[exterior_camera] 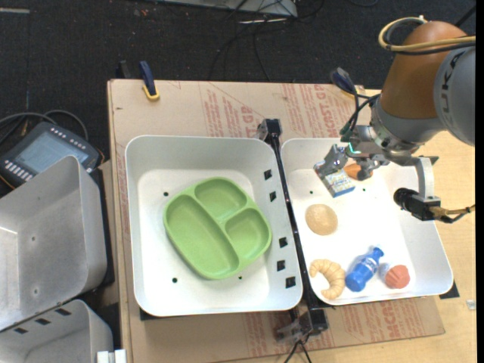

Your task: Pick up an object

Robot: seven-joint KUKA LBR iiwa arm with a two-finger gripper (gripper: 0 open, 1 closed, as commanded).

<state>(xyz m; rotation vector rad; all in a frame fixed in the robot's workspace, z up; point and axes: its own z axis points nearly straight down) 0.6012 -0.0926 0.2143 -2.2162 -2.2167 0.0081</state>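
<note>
My gripper (337, 171) hangs low over the far left part of the right bin (423, 237), under the grey arm with its orange band. A small orange object (353, 170) lies right beside it, and a blue-edged piece shows just under it. Nearer the front of that bin lie a tan round bun (321, 219), a croissant (328, 275), a blue bottle (364, 269) on its side and a red strawberry-like item (397, 276). These four lie apart from the gripper.
The left bin (144, 225) holds a green divided plate (218, 226). A black divider with clips (286, 225) runs between the bins. A black fitting (412, 201) on a cable hangs over the right bin's right side. Grey equipment stands at the far left.
</note>
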